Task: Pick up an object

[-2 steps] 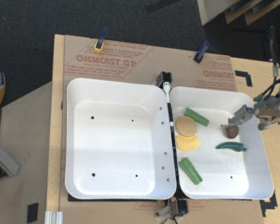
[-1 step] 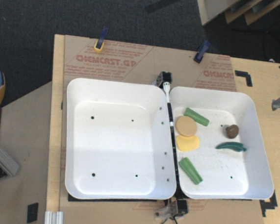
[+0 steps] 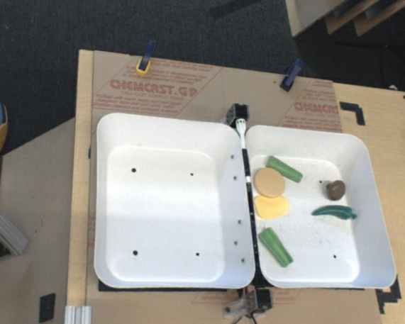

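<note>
White right bin point(image 3: 369, 209) has all the goodies, and since the arm reaches in from the right, the brown ball point(image 3: 336, 189) and dark green pepper point(image 3: 334, 212), long axis roughly left-right, sit nearest that side, well apart from the discs.

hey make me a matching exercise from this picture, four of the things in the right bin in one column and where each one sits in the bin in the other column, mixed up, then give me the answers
Things:
1. brown ball
2. yellow piece
3. dark green curved piece
4. tan round disc

Places:
A. just below the tan disc, touching it
B. farthest right, upper part of the bin
C. just below the brown ball
D. near the divider, beside an upper green block

Pairs: 1-B, 2-A, 3-C, 4-D
</note>
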